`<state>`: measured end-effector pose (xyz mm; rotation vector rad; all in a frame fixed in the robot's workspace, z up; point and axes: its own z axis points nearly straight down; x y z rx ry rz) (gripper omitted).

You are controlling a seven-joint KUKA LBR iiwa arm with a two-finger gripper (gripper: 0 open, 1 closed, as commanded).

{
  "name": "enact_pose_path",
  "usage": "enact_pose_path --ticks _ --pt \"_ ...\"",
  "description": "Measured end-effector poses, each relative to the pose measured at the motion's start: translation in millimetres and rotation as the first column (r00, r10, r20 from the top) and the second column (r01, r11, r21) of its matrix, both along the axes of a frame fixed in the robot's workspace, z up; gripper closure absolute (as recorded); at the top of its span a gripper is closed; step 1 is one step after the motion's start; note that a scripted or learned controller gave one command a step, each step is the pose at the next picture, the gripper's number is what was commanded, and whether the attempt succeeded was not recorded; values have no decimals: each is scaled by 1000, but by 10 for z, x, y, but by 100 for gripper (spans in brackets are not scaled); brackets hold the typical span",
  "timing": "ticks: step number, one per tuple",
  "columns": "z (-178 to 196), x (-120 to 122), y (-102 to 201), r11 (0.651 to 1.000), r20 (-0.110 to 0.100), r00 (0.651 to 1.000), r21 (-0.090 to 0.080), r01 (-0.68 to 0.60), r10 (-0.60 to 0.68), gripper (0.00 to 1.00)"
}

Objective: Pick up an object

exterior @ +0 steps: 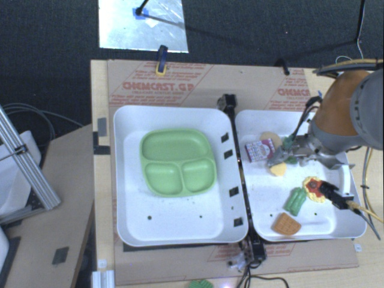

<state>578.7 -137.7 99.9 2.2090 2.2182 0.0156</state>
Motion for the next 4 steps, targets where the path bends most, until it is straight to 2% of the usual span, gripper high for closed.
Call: enact_pose_path --ticks 1,2,3,4 --pt "-155 57 -2 1000 -12 1000 1 0 0 0" --pt "-148 93 -158 1000 -11 1000 0 3 -3 0" --pt "-148 163 -78 1000 -11 1000 1 0 0 0" --pt "979 -216 -734 1000 -7 1000 -4 9 -9 0"
